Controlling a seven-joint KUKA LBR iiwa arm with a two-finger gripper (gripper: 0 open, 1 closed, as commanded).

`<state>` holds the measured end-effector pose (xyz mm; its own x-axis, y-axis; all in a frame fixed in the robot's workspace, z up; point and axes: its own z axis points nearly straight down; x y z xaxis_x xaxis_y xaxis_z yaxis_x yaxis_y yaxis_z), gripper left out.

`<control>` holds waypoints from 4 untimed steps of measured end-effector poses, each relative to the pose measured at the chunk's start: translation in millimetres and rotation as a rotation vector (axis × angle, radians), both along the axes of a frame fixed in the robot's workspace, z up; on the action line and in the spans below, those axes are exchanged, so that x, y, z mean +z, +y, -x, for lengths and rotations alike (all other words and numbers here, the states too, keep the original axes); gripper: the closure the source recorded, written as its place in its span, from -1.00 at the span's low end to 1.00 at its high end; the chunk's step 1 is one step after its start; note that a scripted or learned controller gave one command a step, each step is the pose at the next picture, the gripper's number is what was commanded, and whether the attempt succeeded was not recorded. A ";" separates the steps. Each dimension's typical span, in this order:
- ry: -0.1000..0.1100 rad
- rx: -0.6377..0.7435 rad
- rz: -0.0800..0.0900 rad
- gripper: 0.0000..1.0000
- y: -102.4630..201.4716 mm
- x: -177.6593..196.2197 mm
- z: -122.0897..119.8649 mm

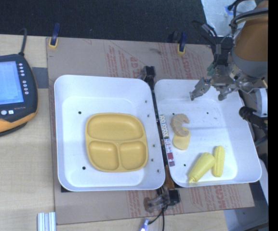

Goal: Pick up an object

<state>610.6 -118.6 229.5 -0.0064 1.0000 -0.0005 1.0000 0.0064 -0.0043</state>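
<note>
Two shallow white bins are seen side by side on a sheet of brown cardboard laid over the tabletop. The left bin is occupied by a yellow divided tray, lying flat with one long compartment at the back and two smaller ones at the front. In the right bin, a tan curved piece is found near the left wall, with a pale yellow chunk just in front of it, touching or nearly so. Nearer the front right corner, two yellow corn cobs are placed: a longer corn cob set at a slant, and a shorter corn cob standing more upright in the view, just beside it at the upper end. The tool is held above the back part of the right bin, well apart from all four food items, with its two fingers spread wide and nothing between them. A teach pendant with a lit screen rests at the left edge of the tabletop, and blue clamps are fixed along the back edge of the cardboard.
</note>
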 end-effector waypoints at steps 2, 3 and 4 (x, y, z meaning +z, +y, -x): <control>-0.004 -0.006 0.001 -1.00 -64.8 -106.8 -29.8; 0.002 0.001 -0.001 -1.00 19.2 -138.6 40.2; -0.003 -0.001 0.000 -1.00 -9.3 -118.4 -28.1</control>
<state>638.7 -127.9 111.1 -0.0049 1.0000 -0.0001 1.0000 0.0049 -0.0013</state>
